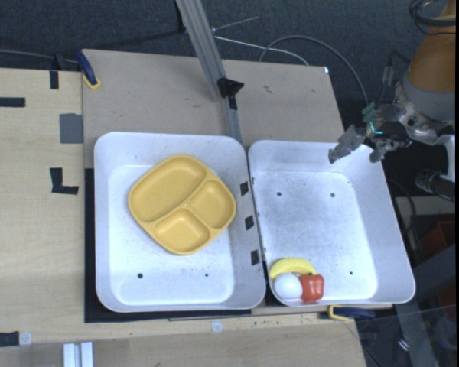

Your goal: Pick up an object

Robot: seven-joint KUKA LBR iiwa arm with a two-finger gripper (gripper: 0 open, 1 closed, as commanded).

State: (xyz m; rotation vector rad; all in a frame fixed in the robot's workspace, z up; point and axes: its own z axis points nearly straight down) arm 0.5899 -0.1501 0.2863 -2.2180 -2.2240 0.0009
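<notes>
Worktop (161, 90): pale wood, carries two shallow white bins side by side, touching along their inner walls. The paired layout suits moving items from one bin to the other.

Left bin (111, 228): holds a yellow divided plate (182, 203) with three compartments, lying flat and turned at an angle, near the bin's middle. It lies well clear of the walls, so its rim is open to approach from any side.

Right bin (367, 228): floor mostly bare and speckled. Three small objects are bunched in its near-left corner, touching one another: a yellow banana-shaped piece (291, 265) curved over a white egg-like ball (288, 285), with a small red piece (312, 287) just beside the ball. Judgement: the cluster against the walls makes a clean grasp harder; the red piece on the open side looks the most reachable.

Arm: enters from the right, orange band above the wrist. Gripper (355, 148) hovers over the right bin's far-right corner, well apart from the cluster. Jaws stand apart, nothing between them. Judgement: pick not yet begun; arm is parked or on approach.
</notes>
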